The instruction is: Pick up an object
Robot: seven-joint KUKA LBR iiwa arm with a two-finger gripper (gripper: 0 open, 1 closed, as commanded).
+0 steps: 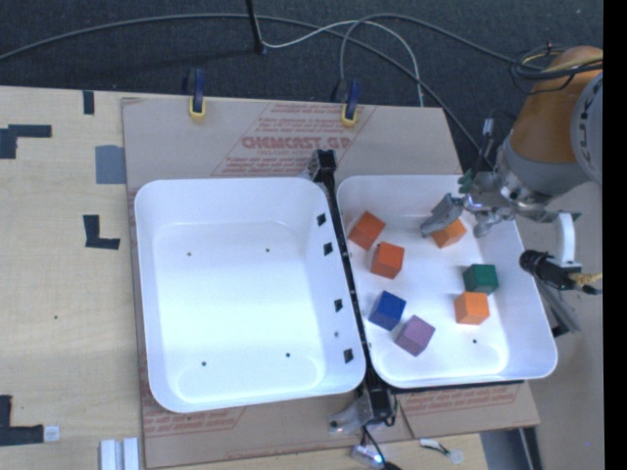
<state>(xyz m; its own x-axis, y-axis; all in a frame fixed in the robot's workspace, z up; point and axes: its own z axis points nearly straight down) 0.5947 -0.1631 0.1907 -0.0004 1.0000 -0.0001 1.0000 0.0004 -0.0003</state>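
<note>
The grey arm (549, 125), its orange band showing above the wrist, is reaching in from the right over the right-hand white bin (529, 360) on the counter (59, 292). Its hand (458, 218) is hanging low at the bin's upper right part, with one grey finger (436, 221) slanting down to the left and another (487, 221) to the right. An orange cube (451, 233) is sitting between those fingers, close under the hand; whether the fingers are pressing on it or standing released around it cannot be told from this angle. Six more blocks are lying in the same bin: an orange cube (366, 230) tilted near the dividing wall, a darker orange cube (388, 259) just below it, a blue cube (387, 309), a purple cube (414, 335) just beside the blue one, a green cube (480, 278), and an orange cube (471, 307) directly below the green one. The left-hand white bin (157, 213) is sitting alongside, its rim touching the other's.
</note>
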